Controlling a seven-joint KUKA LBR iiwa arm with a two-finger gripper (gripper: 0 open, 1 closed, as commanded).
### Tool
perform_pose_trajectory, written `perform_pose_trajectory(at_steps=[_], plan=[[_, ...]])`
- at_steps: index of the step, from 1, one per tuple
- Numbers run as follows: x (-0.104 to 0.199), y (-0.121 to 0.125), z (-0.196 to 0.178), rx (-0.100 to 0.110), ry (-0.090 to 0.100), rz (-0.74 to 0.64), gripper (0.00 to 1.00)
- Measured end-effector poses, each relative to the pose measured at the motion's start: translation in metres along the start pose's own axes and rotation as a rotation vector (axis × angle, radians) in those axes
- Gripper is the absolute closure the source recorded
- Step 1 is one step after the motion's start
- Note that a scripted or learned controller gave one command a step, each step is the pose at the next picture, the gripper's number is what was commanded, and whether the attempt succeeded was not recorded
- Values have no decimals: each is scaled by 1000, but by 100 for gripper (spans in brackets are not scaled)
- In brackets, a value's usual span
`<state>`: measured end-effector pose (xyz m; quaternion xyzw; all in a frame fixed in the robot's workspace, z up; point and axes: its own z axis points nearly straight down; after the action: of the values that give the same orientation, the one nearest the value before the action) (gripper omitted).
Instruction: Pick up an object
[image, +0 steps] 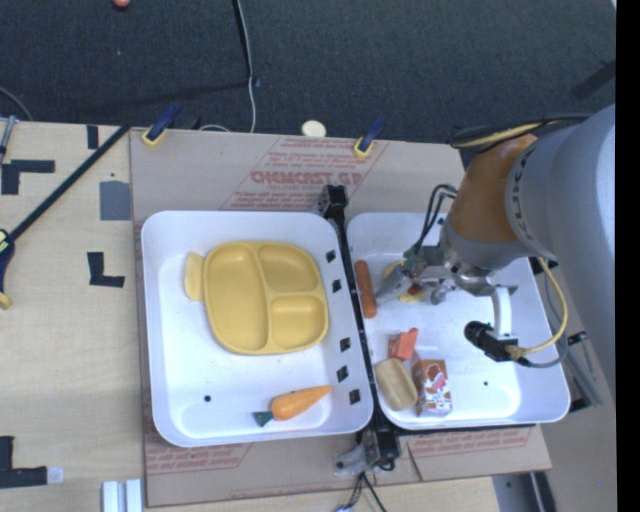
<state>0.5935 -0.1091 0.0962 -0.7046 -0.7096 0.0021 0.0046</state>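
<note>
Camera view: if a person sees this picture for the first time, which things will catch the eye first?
The big yellow divided tray in the left bin stands out most, with an orange toy carrot below it near the front wall. On the right, the grey arm with its orange band reaches into the right bin, its gripper low near a sausage.

The arm (560, 190) is cut off by the picture's right edge and hides part of the right bin (500, 405). Beneath its wrist, the gripper (412, 282) is a dark tangle; small coloured things beside it are too blurred to name.
</note>
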Motion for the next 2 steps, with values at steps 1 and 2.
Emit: perform_pose_trajectory(at_steps=[1, 2], plan=[[-1, 49, 13, -10, -7, 5, 0], [5, -41, 10, -13, -15, 16, 0]])
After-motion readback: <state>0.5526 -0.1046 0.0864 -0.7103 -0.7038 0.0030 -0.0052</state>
